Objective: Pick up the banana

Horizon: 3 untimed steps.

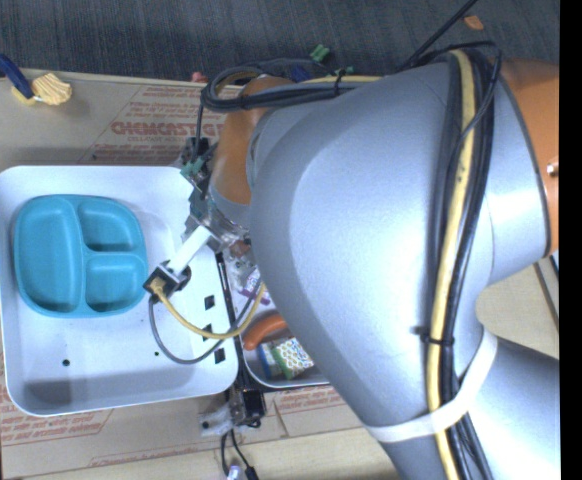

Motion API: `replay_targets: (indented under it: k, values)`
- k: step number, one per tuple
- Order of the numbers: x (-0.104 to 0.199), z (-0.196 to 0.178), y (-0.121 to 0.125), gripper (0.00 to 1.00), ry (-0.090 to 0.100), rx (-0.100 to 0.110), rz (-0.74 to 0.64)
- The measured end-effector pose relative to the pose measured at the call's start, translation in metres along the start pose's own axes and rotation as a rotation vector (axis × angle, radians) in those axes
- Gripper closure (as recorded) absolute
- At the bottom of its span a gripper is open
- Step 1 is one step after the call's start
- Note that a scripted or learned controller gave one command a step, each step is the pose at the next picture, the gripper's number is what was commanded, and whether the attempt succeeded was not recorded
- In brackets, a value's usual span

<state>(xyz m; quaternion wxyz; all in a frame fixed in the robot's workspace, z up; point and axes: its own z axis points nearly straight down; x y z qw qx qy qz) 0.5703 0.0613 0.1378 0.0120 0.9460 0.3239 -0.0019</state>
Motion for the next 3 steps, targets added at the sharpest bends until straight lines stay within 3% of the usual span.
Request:
replay_targets:
  k: [2, 3]
  values:
    - [-0.0046, 0.0109, -0.0083, 0.0, 0.005, -0.017, -0.042]
    - [-0.0049, 0.0117, -0.0094, 0.0, 0.004, -0.016, -0.07]
